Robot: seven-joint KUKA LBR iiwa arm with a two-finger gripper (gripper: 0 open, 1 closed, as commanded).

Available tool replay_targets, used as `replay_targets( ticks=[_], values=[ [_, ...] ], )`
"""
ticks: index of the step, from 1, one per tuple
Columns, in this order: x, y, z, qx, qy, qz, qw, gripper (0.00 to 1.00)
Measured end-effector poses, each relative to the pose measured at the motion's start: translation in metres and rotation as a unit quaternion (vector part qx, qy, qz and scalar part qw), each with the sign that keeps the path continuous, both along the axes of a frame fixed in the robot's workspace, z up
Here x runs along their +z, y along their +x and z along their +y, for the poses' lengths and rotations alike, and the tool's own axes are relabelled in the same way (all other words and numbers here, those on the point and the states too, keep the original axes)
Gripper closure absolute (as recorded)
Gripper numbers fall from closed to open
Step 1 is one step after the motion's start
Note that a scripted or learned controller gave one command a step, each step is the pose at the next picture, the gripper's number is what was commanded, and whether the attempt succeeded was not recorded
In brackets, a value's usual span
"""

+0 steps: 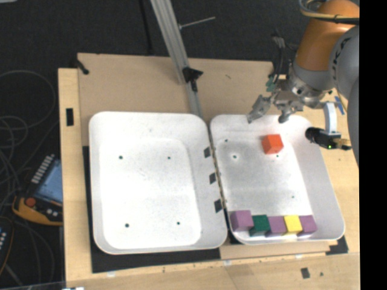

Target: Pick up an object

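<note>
You have one fixed camera, mounted high above the worktop (145, 77) and tilted down at a slant. It faces the far edge, so 12 o'clock is away from you and 6 o'clock is the near edge. It sits far enough back that you see both white bins whole: left bin (106, 180) toward 9 o'clock, right bin (314, 180) toward 3 o'clock. Dark floor and cables (18, 125) show past the worktop at 9 and 12 o'clock. The arm (323, 35) comes into your frame from 2 o'clock. A metal pole (172, 35) slants up toward 12 o'clock.
</note>
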State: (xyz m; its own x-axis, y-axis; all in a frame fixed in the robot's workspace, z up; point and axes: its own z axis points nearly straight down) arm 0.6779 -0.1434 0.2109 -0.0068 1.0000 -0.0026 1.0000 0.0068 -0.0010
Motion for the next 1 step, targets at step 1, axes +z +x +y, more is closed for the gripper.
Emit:
replay_targets(
  ticks=[1],
  values=[
    [-0.0995, 0.0002, -0.0680, -0.005, 0.0002, 0.002, 1.0000, 0.00]
  ],
)
